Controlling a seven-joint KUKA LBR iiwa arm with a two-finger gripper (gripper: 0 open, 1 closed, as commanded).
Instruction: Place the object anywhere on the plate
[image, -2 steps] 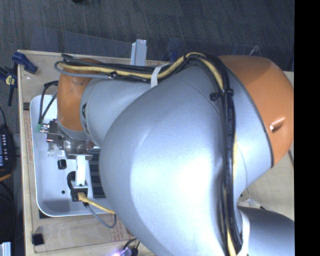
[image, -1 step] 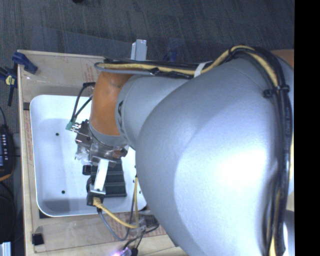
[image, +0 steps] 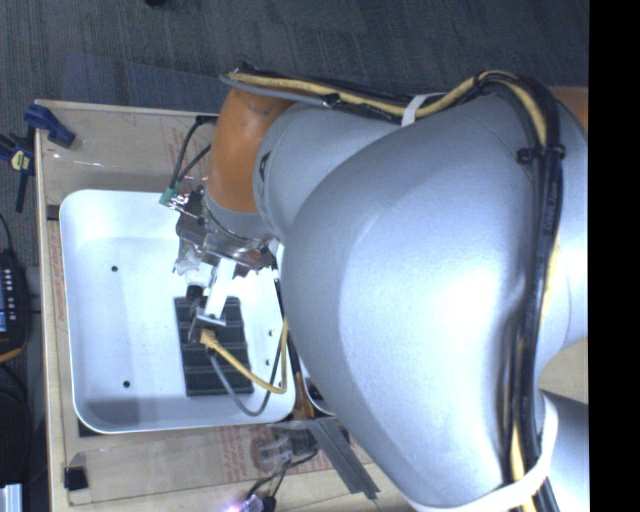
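- A blue clamp (image: 47, 124) sits at the table's (image: 120, 140) left corner.
- A white bin (image: 100, 330) lies beside it.
- The jaws hang over the bin's right half; apart or together, I cannot tell.
- The grey arm (image: 420, 280) blocks everything rightward, so the object's place cannot be told.

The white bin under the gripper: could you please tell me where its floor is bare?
Bare floor runs along the white bin's left wall, from its upper corner to its lower one. The right side is crowded, under the gripper and arm.
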